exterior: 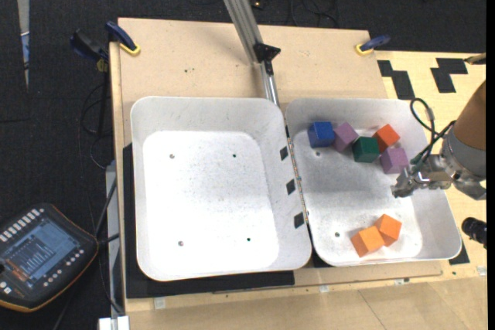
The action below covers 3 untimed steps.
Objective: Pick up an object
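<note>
Nearest to the camera, at the lower left, a grey handheld control pendant with a lit screen [39, 263] is lying on the dark floor, off the desk [201, 62]. It was probably put there only to be within reach of an operator.

On the pale wooden desk two shallow white plastic bins are set side by side. In the front part of the right bin [363, 251] two small orange cubes are seen touching each other, the lower one [366, 240] and the one just behind it [389, 227]. The left bin [155, 127] shows only its speckled floor.

A little farther, above the right edge of the right bin, the metal two-finger tool [404, 186] is held low. It points toward the cluster of blocks, just beside the light purple cube [394, 158]. Nothing is seen between its fingers, and whether they are spread or pressed together cannot be told from this view. It is judged that the approach is still in hand and no object is lifted yet.

Behind it, the cluster lies across the back of the right bin: a dark green cube [365, 150], a small orange cube [387, 136], a second purple cube [345, 136] and a blue cube [321, 134]. They are packed closely, so a clean grasp may be hard; the light purple cube at the edge seems the easiest.

At the far edge two blue and yellow clamps [120, 39] [371, 45] fix the desk board.
</note>
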Each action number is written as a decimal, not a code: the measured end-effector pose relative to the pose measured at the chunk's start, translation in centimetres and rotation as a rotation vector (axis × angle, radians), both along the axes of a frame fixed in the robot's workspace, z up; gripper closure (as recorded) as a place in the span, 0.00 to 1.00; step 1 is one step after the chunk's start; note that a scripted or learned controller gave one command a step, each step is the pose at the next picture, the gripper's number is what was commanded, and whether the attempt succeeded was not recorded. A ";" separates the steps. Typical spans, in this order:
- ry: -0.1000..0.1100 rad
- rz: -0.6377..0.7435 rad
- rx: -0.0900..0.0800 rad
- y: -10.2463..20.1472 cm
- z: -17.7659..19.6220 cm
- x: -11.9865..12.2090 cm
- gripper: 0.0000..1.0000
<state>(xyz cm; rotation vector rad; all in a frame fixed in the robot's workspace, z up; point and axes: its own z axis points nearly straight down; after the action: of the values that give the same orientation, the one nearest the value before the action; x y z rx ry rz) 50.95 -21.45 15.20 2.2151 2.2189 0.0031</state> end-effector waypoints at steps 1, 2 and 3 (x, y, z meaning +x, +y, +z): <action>-0.002 0.002 0.000 0.1 6.0 1.0 1.00; -0.001 0.002 0.000 0.1 10.6 1.2 1.00; 0.004 0.007 0.004 5.9 11.1 0.7 1.00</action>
<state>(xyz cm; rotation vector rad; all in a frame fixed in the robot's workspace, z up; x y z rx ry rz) 51.65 -15.52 26.27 2.2118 2.2306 0.0026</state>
